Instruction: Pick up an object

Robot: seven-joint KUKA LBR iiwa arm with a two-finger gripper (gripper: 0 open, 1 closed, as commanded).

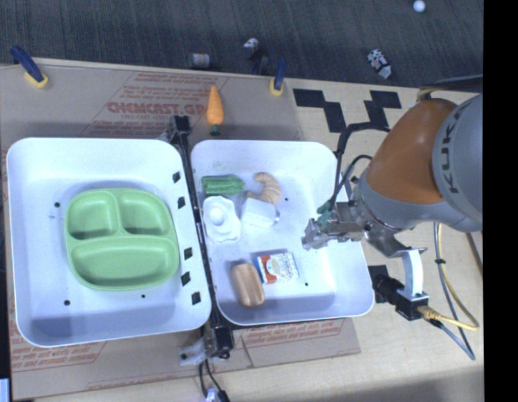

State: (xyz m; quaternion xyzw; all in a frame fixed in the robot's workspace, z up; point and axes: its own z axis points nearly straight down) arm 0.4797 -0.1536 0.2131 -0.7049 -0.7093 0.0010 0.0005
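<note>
The right bin (325,162) holds a green pickle-shaped piece (222,185), a croissant (268,186), a white fried-egg piece (219,219), a pale wedge (259,213), a small printed packet (278,267) and a brown bread roll (248,282). My gripper (319,234) hangs over the right side of this bin, a little right of the packet and the wedge. Nothing shows between its fingers.
The left bin (33,174) carries a green divided plate (120,238). A toy carrot (214,105) lies on the cardboard behind the bins. Clamps sit at the cardboard's back edge, and cables trail at the right beside the arm (417,170).
</note>
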